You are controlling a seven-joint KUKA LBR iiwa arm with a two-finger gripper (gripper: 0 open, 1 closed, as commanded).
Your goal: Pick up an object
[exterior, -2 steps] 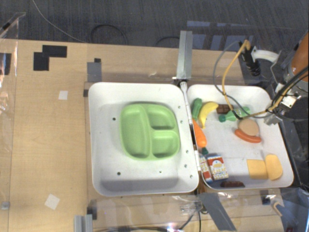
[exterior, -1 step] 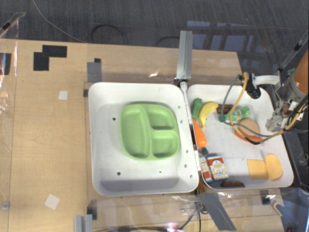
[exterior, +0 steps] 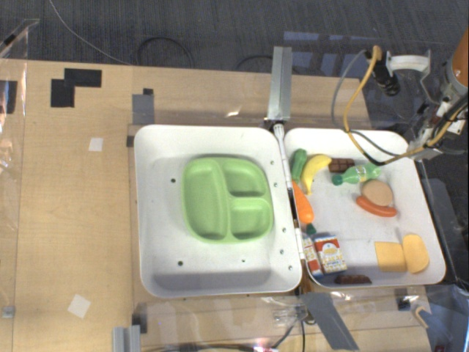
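Many toy foods sit in the right bin [exterior: 425, 196], below and left of my jaws [exterior: 440, 119], so I can reach them. I cannot tell if my jaws are open.

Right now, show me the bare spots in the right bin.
Bare floor in the right bin: the centre, between hot dog, carton and cheese block; also the strip right of the hot dog. Crowded: the left wall, with banana and carrot.
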